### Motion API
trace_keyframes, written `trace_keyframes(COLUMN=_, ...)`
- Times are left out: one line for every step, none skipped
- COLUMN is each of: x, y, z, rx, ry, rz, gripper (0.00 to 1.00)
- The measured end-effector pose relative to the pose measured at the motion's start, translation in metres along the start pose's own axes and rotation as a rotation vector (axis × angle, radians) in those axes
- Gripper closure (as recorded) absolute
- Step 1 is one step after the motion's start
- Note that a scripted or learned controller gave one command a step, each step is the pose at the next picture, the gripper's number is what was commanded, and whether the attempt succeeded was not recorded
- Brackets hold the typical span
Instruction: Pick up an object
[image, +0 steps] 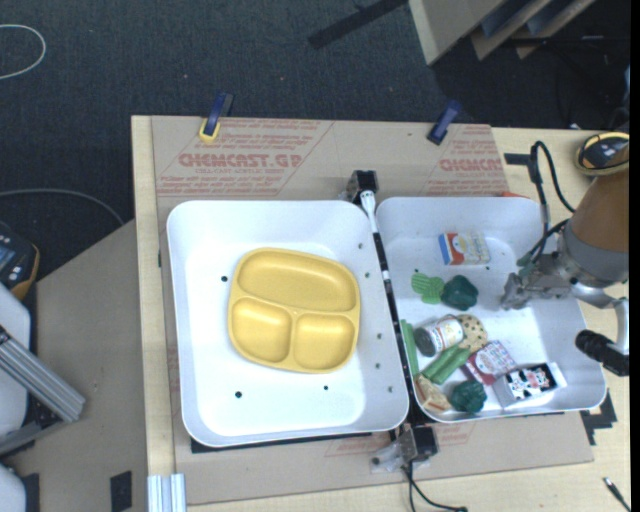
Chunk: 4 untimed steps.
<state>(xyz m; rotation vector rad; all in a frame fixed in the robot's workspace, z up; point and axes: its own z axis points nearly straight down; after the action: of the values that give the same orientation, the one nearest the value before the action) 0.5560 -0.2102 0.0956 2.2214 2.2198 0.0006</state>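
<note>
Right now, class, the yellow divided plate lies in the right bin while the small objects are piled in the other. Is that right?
No. The camera view shows the yellow divided plate in the left bin; the small objects are piled in the right bin.

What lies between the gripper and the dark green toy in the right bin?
In the camera view, bare white bin floor separates the gripper from the dark green toy; nothing sits on that stretch.

Single fixed camera above the bench (150, 300), looking down at a slant, both bins (190, 330) in view
</note>
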Motion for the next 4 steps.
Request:
trace_keyframes(x=0.009, y=0.005, z=-0.058, rx=-0.006, ry=-0.002, rz=-0.002, gripper=1.0)
trace_keyframes(x=0.01, y=0.013, z=-0.103, rx=-0.005, ry=-0.002, rz=-0.002, gripper=1.0)
trace_keyframes(x=0.01, y=0.014, z=-0.132, rx=-0.005, ry=-0.003, rz=-0.002, gripper=1.0)
trace_keyframes(x=0.065, y=0.023, z=-0.141, rx=-0.004, ry=0.0, rz=-0.006, gripper=1.0)
